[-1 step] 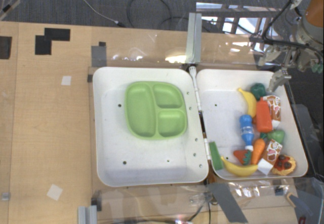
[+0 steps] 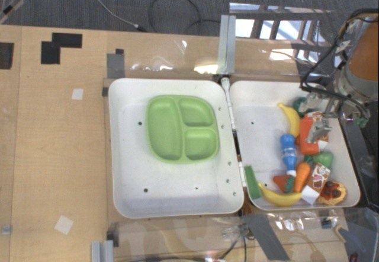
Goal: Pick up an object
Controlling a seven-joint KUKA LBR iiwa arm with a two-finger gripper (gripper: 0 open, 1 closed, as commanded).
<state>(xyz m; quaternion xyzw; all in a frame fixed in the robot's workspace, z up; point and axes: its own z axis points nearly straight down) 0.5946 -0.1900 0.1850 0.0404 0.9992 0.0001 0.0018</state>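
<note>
The right bin (image 2: 257, 130) holds a heap of toy food along its right side. A yellow banana (image 2: 289, 117) lies at the top, with an orange-red piece (image 2: 305, 131) beside it. Below them lie a blue bottle (image 2: 288, 151), an orange carrot (image 2: 302, 175) and a second banana (image 2: 282, 197). A green block (image 2: 251, 181) lies near the bin's left wall. My gripper (image 2: 321, 129) hangs low over the heap's right part, just right of the orange-red piece. Nothing is seen lifted in it.
The left bin (image 2: 127, 136) carries a green divided plate (image 2: 181, 128). A red-and-white carton (image 2: 320, 175) and a brown pastry-like toy (image 2: 333, 193) fill the right bin's lower right corner. The arm (image 2: 361, 59) and its cables cross the right bin's upper right corner.
</note>
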